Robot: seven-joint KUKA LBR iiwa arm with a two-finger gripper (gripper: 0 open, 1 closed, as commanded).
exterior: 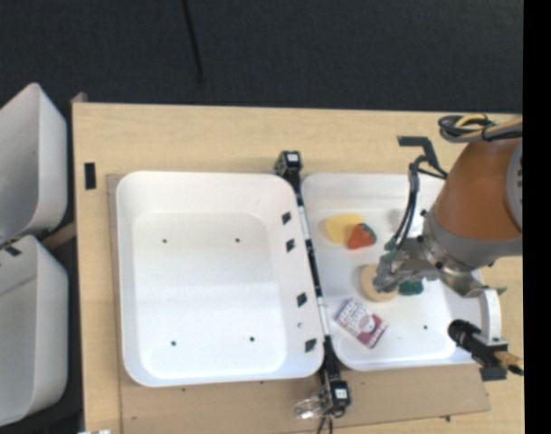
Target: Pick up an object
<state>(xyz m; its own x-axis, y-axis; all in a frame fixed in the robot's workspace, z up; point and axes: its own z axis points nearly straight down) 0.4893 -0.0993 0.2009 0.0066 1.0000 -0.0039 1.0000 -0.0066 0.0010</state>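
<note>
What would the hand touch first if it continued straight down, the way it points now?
Most likely the round tan object right under the hand, in the right bin. A green object lies close beside it, so depth leaves some doubt.

The two bins (203, 278) look like smooth, shiny white plastic. The desk (212, 138) looks like pale, matt wood. The arm's band (474, 193) is smooth orange.

Two white bins (207, 274), four small objects (349, 231).
</note>
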